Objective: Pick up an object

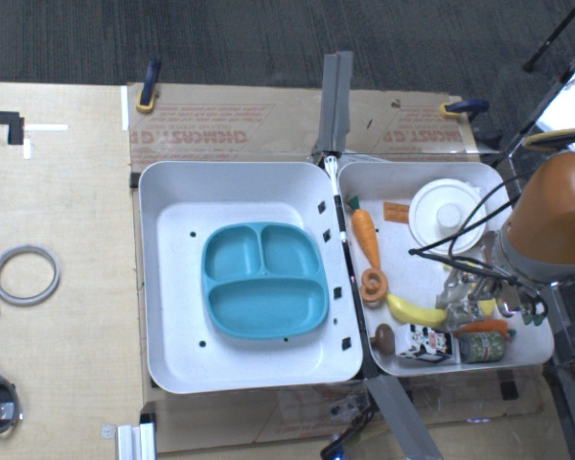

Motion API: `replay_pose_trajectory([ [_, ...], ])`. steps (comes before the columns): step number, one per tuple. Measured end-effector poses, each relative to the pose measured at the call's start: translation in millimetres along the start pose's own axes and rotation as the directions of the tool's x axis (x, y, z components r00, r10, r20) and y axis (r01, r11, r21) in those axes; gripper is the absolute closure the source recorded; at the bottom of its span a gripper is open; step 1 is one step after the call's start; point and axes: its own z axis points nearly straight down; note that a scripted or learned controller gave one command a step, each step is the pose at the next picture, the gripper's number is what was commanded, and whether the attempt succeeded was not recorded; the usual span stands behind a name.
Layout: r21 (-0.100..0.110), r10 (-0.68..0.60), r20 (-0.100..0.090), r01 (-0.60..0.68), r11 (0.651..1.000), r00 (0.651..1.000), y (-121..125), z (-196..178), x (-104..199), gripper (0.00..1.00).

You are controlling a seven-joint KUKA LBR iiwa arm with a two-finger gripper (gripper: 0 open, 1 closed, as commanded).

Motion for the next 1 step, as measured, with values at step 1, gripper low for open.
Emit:
replay_pose_trajectory([
  [1, 0.003, -0.001, 0.015, 0.001, 1.000, 1.000, 0.0, -3.5, -4.6, 0.00],
])
